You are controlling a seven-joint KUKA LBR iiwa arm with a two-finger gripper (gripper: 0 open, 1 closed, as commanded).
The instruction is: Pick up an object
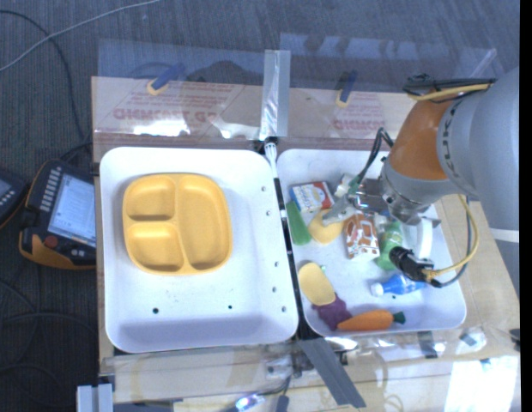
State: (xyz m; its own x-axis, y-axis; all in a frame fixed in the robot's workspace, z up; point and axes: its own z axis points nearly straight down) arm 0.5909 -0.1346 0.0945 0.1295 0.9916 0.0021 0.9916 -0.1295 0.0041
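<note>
Gripper (356, 197) sat low in the right bin (450, 312), beside the snack packet (362, 236) among clutter. You couldn't tell its state; nothing visibly held, pick not done.

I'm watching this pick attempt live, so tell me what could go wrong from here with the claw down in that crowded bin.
1. The claw sits among tightly packed items: the red and white carton, a yellow piece and a snack packet. It may pinch two at once or none.
2. The dangling cable hangs over the blue bottle and could drag it.
3. The wrist may nudge the green item on lifting.
</note>
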